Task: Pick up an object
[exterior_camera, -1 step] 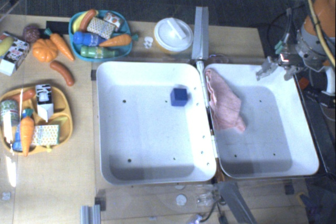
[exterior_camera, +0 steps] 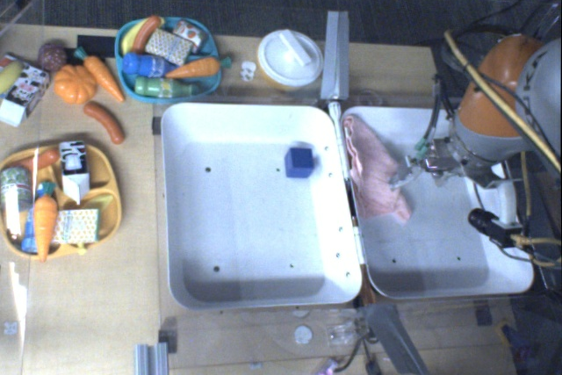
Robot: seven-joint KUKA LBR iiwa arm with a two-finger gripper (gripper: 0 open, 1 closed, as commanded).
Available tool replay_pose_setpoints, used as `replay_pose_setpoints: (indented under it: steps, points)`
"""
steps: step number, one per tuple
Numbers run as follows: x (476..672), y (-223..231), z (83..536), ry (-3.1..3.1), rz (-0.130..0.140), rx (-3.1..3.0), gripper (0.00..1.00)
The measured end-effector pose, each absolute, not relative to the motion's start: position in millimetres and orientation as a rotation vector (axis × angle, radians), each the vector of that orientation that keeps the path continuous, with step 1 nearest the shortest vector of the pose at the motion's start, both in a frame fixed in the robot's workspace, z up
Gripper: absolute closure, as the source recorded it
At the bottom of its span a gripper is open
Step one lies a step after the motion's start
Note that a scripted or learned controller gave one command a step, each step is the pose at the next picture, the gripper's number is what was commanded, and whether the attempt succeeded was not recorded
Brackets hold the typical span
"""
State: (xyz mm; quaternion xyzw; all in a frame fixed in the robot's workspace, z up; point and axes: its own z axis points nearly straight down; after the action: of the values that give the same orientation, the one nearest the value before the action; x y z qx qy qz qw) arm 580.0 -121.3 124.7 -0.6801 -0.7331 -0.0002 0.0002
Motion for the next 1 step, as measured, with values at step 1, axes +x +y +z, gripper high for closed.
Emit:
replay_pose_setpoints:
  steps: [1]
  points:
    - [554.7, -98.8, 90.9, -2.413, -0.014, -2.032, 0.0]
